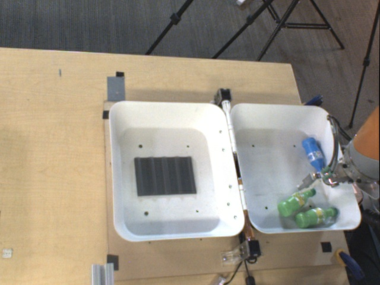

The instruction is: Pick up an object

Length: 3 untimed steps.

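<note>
Camera view: left bin (119, 159) holds ribbed dark mat (165, 176); right bin (261, 123), bottles (307, 209).

Place: robotics lab
Evidence: black tripod legs (285, 16) on grey carpet (89, 10); pale wooden table (53, 159) bearing two shallow white plastic bins (168, 114)

no writing can be read anywhere. the labels on the two green bottles (297, 204) (316, 217) and the blue bottle (313, 152) in the right bin (267, 153) are too small and blurred.
</note>
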Each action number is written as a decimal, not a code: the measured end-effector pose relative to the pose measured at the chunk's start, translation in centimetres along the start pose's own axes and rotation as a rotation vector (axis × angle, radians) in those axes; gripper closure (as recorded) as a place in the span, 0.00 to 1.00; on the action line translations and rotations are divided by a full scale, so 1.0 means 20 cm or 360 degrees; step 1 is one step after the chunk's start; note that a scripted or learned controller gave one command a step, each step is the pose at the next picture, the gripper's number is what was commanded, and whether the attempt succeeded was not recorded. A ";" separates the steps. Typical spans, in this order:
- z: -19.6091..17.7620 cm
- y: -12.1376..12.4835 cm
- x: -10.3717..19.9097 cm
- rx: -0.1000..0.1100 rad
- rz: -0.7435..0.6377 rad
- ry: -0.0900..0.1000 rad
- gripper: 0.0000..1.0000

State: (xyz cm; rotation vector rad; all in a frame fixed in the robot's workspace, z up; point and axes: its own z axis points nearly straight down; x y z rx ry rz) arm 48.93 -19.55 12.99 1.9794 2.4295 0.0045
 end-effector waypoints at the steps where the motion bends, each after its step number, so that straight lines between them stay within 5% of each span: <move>1: 0.00 0.20 0.09 0.0000 -0.0200 0.0001 0.00; 2: 0.21 0.62 -0.14 -0.0007 -0.0318 0.0006 0.00; 3: 0.21 0.79 -0.20 -0.0007 -0.0387 -0.0003 0.00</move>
